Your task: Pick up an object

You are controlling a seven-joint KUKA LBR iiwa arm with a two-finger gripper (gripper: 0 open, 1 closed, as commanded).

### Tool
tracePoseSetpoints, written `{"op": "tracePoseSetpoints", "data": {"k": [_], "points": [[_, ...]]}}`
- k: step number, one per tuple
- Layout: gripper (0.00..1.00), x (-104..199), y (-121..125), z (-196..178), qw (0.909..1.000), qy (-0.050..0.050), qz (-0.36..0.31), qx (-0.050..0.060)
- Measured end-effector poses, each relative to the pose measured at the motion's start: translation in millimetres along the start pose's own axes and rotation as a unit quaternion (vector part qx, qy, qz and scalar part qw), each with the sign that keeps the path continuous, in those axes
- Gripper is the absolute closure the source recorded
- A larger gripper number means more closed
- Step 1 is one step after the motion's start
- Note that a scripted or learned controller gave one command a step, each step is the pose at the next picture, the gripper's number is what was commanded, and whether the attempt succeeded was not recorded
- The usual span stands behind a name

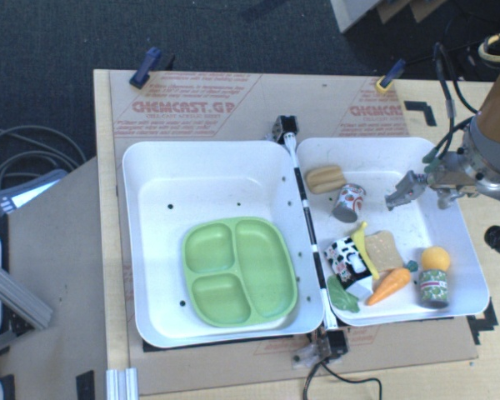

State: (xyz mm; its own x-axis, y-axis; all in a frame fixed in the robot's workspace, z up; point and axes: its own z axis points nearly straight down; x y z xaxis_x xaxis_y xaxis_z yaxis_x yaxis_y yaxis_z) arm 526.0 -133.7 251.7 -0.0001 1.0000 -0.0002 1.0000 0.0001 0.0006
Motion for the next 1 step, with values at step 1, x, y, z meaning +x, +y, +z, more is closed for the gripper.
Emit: {"op": "tracePoseSetpoints", "data": {"k": [1], "points": [[0.00, 38.4, 52.9, 74.1, 1.0000, 0.001, 0.000, 0.001]]}}
